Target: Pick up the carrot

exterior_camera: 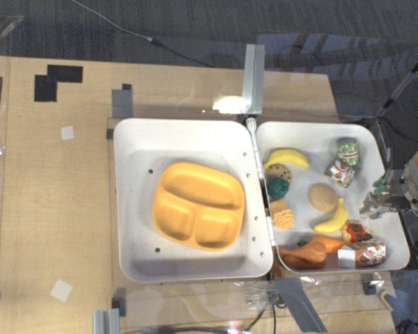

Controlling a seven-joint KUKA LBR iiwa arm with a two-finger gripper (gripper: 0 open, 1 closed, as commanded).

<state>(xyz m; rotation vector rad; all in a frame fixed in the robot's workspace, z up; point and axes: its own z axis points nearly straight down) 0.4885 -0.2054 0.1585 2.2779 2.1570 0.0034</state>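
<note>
the fingers (377, 202) sit at the right rim of the right bin (301, 132) — whether they are spread or pressed together i cannot tell, since they are small and blurred against the rim. from there the carrot (326, 243) lies toward the near-left, along the bin's front wall. its long axis runs roughly left to right, just beside a brown piece (305, 256) on its left. a banana (333, 220) lies between fingers and carrot — the reach must probably pass over it.
</note>
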